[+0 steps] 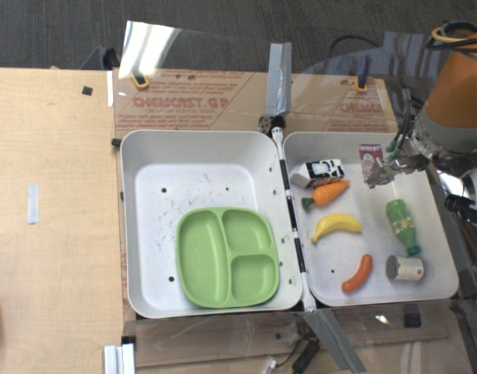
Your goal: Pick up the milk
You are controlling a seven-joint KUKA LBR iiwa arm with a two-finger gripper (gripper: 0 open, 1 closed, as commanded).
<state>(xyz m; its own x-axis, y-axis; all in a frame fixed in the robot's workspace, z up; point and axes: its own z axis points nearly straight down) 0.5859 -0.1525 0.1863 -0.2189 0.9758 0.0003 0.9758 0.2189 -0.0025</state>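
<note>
One milk carton (pixel 319 171) lies far-left in the right bin (pixel 449 275); the gripper (pixel 381 171), state unclear, should centre above before descending.

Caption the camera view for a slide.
End effector hovers by a small carton in the right bin; milk carton lies above the carrot.

arm: enters from right, wrist low | claw (pixel 383 171): fingers point left
</note>
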